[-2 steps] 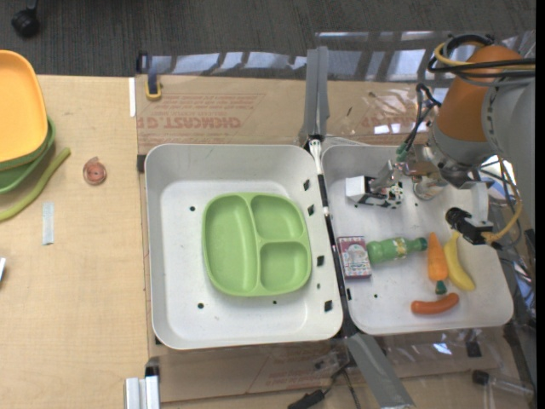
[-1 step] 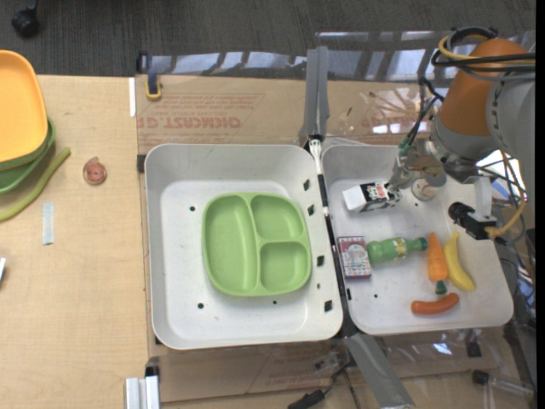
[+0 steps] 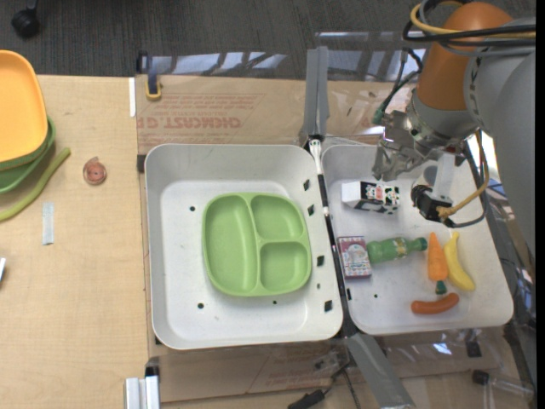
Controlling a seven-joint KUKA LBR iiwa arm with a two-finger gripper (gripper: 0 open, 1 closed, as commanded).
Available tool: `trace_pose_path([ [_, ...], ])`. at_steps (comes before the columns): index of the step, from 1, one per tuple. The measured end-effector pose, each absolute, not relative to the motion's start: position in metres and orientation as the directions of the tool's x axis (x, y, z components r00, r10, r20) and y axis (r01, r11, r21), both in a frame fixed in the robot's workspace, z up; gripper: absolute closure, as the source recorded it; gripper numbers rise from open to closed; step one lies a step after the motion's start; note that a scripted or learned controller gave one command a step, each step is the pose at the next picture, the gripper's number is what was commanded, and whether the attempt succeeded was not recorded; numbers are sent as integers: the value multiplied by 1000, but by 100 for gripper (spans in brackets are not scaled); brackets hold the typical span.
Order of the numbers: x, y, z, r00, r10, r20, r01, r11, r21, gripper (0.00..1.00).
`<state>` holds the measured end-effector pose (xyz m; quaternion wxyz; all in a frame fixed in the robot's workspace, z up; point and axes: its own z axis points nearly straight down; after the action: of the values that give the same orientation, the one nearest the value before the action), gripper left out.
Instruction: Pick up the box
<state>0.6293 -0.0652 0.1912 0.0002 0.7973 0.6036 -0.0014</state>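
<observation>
I'm looking down at the right bin (image 3: 498, 301), where the box (image 3: 355, 256), pink and lying flat, is sitting by the left wall, touching the cap end of the green bottle (image 3: 396, 248). The pincer (image 3: 393, 167) is hanging well apart from it, up toward the bin's far end, just above the white carton (image 3: 371, 196), which is lying between the two. I cannot tell how the pincer is standing; it is too dark and cluttered there, and nothing is showing in its grip. Counting in this bin: one box, one bottle, one carton, one carrot (image 3: 436, 260), one banana (image 3: 458, 265), one red sausage (image 3: 435, 305). The left bin (image 3: 170, 313) is carrying one green tray (image 3: 255, 244) with three compartments. On the desk (image 3: 77, 313), stacked plates (image 3: 19, 122) are sitting at the far left.
</observation>
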Motion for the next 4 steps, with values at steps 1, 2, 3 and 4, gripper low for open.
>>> trace_pose_path([
  [1, 582, 7, 190, 508, 861, -4, 861, -508, -4, 100],
  [2, 509, 31, 267, 199, 980, -3, 980, -199, -4, 100],
  [3, 549, 44, 232, 281, 960, -3, 960, -281, -4, 100],
  [4, 488, -28, 195, 90, 996, -1, 996, -90, -5, 100],
])
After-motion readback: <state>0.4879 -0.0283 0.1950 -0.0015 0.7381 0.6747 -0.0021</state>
